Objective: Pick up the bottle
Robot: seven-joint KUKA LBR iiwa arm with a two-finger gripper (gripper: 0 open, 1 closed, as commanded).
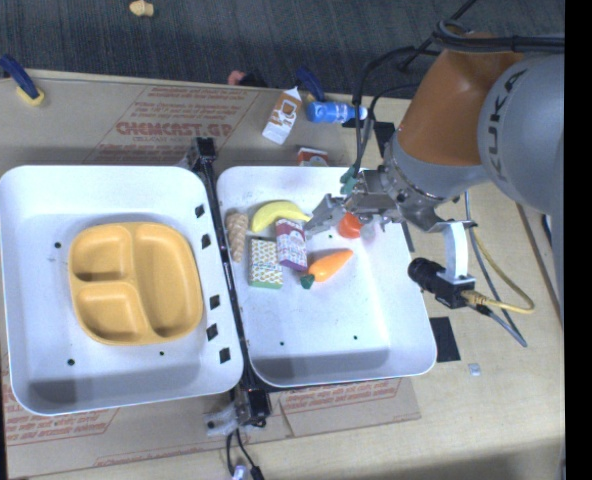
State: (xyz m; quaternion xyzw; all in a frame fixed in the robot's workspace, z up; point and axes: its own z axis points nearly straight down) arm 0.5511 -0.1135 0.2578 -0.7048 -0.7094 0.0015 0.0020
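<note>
In the right bin (396, 353), a small dark-red bottle (291, 246) with a pale label lies near the middle, between a banana (276, 213) and an orange carrot (328, 264). My gripper (353, 213) hangs low over the bin's far right part, to the right of the bottle and apart from it. Its fingers stand open on either side of a small red-orange round thing (349, 226). Nothing is held between them.
A green-and-yellow box (265, 264) touches the bottle's left side, and a beige piece (237, 234) lies by the bin's left wall. The left bin (26, 368) holds a yellow divided tray (134, 280). Behind the bins lie a carton (283, 116) and a blue object (328, 113).
</note>
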